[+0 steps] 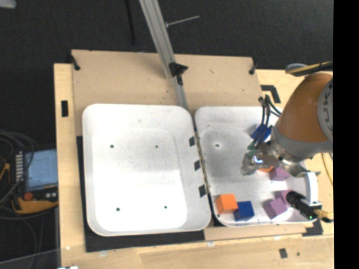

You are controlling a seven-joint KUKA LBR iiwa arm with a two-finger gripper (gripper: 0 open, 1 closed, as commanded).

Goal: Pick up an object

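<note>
Precision on the descent, more than speed. Keep to the right bin (224, 129), home to every candidate, and ignore the left bin (140, 122). Pick one target and commit: probably the pale purple block (279, 174) just beside the gripper (255, 162), partly tucked under the wrist, rather than the trio along the near wall. Centre over that block before lowering, square the gripper to its flat sides, go straight down, and stop short of scraping the bin floor. Close only once astride it, then lift slowly and check for a real hold, not a nudge. Mind the small orange patch (267, 165) beside the purple block at the gripper tip, too hidden to identify; avoid pinching both together. As fallbacks toward the near wall: second purple block (275, 207), then orange block (226, 202) and blue block (244, 210), touching each other and so awkward to straddle singly. Then the pose: grey arm (303, 144) reaching in from the right, orange band on top, looming over the right bin's right side. Wrist bent down and leftward, gripper low over the bin floor about mid-depth, well apart from the wall shared with the left bin. Grasp state impossible to tell from this angle; no object visibly held
</note>
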